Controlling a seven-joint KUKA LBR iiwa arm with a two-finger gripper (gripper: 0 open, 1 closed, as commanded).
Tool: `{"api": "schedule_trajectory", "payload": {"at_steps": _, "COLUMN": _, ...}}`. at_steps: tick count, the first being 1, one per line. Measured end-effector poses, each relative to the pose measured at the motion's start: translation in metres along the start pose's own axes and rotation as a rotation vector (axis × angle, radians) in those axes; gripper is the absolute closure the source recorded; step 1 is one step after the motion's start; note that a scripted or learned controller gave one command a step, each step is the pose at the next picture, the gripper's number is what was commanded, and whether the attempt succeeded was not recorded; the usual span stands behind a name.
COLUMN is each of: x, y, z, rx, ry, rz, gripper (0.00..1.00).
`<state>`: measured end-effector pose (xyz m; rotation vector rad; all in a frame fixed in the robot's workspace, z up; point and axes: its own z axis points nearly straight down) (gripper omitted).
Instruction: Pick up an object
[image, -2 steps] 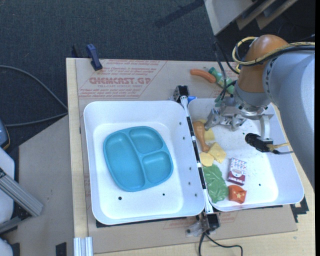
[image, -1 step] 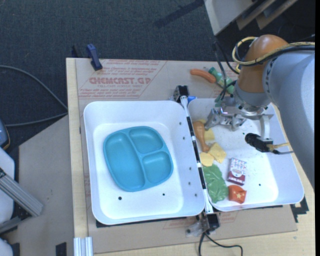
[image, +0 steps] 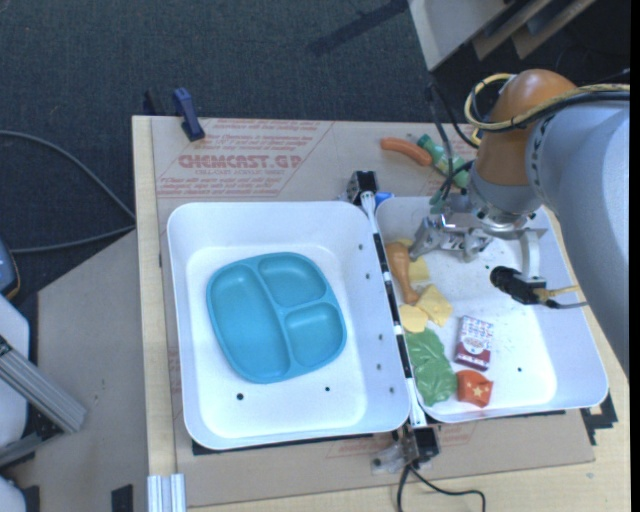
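My gripper (image: 445, 245) hangs over the back left part of the right bin (image: 560, 340), open, with nothing between its fingers. Just in front of it and to the left lie an orange carrot-like piece (image: 400, 266) and a pale yellow piece (image: 418, 271). Further forward are two more yellow pieces (image: 435, 305), a green leafy item (image: 430, 365), a red-and-white packet (image: 474, 341) and a small red item (image: 475, 388). All of them rest on the bin floor.
The left bin (image: 200, 400) holds a blue divided plate (image: 277, 316). Behind the bins, on the bench, lie an orange-and-green item (image: 412, 150) and a blue clip (image: 186, 112). The arm covers the right bin's back right corner.
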<state>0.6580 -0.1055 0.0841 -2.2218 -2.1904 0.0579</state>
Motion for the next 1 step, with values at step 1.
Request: {"api": "schedule_trajectory", "payload": {"at_steps": 1, "x": 0.0001, "y": 0.0, "z": 0.0, "rx": 0.0, "ry": 0.0, "rz": 0.0, "gripper": 0.0}}
